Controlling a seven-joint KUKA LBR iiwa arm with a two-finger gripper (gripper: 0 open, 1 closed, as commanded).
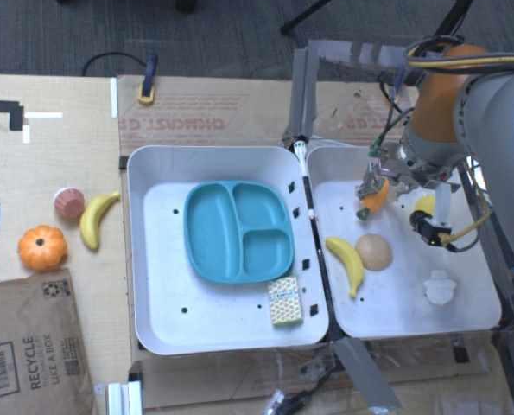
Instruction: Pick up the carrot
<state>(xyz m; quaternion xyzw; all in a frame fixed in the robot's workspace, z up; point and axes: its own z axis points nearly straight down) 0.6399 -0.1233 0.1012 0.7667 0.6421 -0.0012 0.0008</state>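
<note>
From the camera view above the bench, 2 shallow white bins sit side by side. The right bin (412, 318) holds the work: the gripper (373, 193) hangs over its far left part, and an orange carrot (377, 199) shows between its fingers, tilted with its green end low and to the left. The jaws look clamped on the carrot, which seems raised just off the bin floor, though the slant of the view makes the height hard to judge. The grip appears to be across the carrot's body, probably so the long shape stays steady as it comes up.

The arm (464, 102) reaches in from the right, its orange band above the wrist, so it meets the carrot without passing over the other things in the bin. Those lie nearer: a banana (347, 264) touching or just beside a round tan object (374, 252), a small white lump (439, 290) near the right corner, and something yellow (424, 204) partly hidden under the wrist cables.

The left bin (153, 301) carries a teal divided plate (237, 232) with 3 compartments, and a patterned sponge (284, 302) at the plate's near right edge.

On the bench to the left, well apart from the task, lie a second banana (95, 220), a small pumpkin (42, 247) and a pinkish cupcake-like piece (68, 203).

The pickup looks mostly done; a clean lift remains.
</note>
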